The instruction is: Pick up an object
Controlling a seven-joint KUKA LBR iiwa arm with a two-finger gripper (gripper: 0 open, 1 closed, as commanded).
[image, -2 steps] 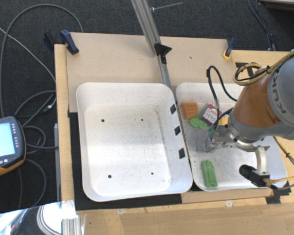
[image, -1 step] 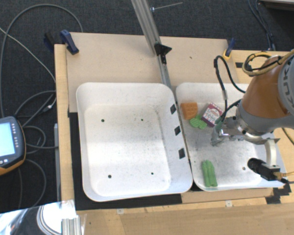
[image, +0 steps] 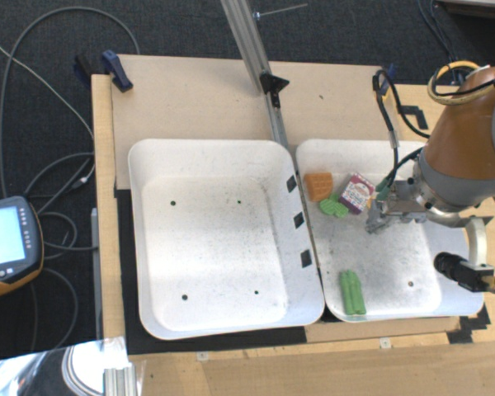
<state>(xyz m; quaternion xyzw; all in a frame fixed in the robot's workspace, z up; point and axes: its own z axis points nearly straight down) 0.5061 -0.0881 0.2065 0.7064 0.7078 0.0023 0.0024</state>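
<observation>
Gripper (image: pixel 379 219) low in right bin (image: pixel 396 291) — finger state not discernible. Pink-white packet (image: pixel 357 193) just upper left of it — contact unclear.

Two white bins (image: pixel 206 159) flecked with dark specks, on a tan bench (image: pixel 190 97). In the right bin (image: pixel 396 279): an orange block (image: pixel 318 186), a bright green piece (image: pixel 333 208), a green ridged bar (image: pixel 352 293), a pink-and-white printed packet (image: pixel 357 194). Orange band (image: pixel 466 139) above a grey wrist (image: pixel 458 188).
</observation>
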